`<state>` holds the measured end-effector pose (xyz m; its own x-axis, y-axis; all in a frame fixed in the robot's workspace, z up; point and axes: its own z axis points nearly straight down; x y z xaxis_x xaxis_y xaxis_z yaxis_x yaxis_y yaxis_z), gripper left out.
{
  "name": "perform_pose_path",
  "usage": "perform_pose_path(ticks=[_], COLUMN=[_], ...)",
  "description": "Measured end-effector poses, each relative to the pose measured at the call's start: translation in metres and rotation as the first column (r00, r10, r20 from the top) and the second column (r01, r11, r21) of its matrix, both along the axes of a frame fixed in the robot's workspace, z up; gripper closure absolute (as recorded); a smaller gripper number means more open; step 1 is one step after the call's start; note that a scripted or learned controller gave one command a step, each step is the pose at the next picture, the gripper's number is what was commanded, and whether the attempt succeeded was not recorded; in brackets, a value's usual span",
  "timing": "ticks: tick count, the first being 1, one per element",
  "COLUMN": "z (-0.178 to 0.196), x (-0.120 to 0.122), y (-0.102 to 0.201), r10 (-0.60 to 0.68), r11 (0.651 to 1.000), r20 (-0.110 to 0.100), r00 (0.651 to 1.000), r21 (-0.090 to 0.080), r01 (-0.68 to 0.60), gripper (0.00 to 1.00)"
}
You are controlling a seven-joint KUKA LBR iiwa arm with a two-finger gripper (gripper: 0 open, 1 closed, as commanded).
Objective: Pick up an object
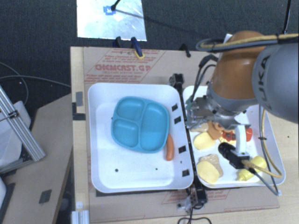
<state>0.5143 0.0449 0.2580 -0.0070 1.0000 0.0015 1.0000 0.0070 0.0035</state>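
The tool [203,120] hangs low over the toy food [204,140] just beneath it, apparently mid-reach; its grip state cannot be told, so next comes closing and lifting.

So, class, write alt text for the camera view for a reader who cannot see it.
A grey and orange robot arm reaches over the right white bin, above yellow, orange and red toy foods. The left bin holds a blue divided plate with an orange sausage beside it.
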Motion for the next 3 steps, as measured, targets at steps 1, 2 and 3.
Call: perform_pose_path(ticks=[1, 2, 3], z=[0.103, 0.033, -0.081], x=[-0.027, 0.037, 0.104], y=[0.045, 0.020, 0.002], r10=[0.004, -0.008, -0.008], r11=[1.000, 1.000, 1.000], r20=[0.009, -0.003, -0.009], r00=[1.000, 1.000, 1.000], r21=[0.003, -0.003, -0.004], r01=[-0.004, 0.008, 0.008], gripper=[1.00, 1.00, 1.00])
